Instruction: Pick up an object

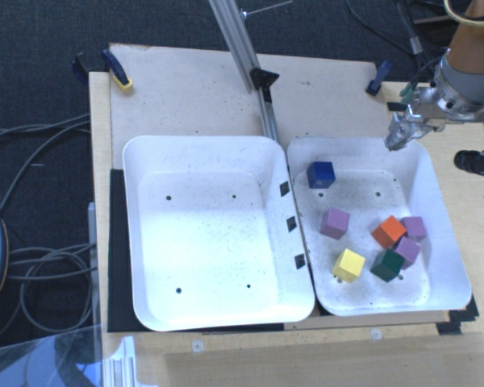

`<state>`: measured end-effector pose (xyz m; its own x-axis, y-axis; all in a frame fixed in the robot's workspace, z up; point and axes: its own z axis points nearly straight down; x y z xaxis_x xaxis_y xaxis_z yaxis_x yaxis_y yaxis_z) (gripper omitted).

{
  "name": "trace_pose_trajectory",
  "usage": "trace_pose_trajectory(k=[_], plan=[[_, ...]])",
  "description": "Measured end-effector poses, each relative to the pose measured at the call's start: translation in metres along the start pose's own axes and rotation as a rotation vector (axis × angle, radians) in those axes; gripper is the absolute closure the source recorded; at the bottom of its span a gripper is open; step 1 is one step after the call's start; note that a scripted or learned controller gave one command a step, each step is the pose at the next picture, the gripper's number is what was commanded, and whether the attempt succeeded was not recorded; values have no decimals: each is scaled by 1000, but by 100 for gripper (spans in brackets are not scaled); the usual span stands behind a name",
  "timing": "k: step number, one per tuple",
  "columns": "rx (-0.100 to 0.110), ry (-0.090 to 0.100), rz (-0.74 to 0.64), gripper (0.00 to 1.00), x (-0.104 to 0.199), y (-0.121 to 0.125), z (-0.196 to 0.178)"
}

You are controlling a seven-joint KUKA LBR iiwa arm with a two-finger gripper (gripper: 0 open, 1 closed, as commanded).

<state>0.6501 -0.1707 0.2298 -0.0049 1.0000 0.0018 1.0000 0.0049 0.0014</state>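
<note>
Currently the task stands at the approach step; nothing is grasped. The hand (397,138) hangs over the far right corner of the right bin (436,188), near its rim and well apart from the blocks. Whether its fingers are spread or pressed together cannot be told at this size; nothing shows between them.

Candidates all lie in the right bin: a blue cube (321,174) nearest the hand, a purple cube (335,222) at centre, a yellow cube (349,264) nearer the front, and a tight cluster of orange cube (389,231), green cube (386,265) and two more purple blocks.

Judgement: the next move calls for travel inward and descent over one block. The blue cube, standing alone, looks the easiest pick; the cluster risks a fouled grip.
</note>
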Motion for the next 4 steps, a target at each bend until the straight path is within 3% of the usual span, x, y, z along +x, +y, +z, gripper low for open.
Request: trace_pose_trajectory(k=[2,4], plan=[[4,1,-1,100,103,-29,14],[4,2,-2,100,206,-63,-2]])
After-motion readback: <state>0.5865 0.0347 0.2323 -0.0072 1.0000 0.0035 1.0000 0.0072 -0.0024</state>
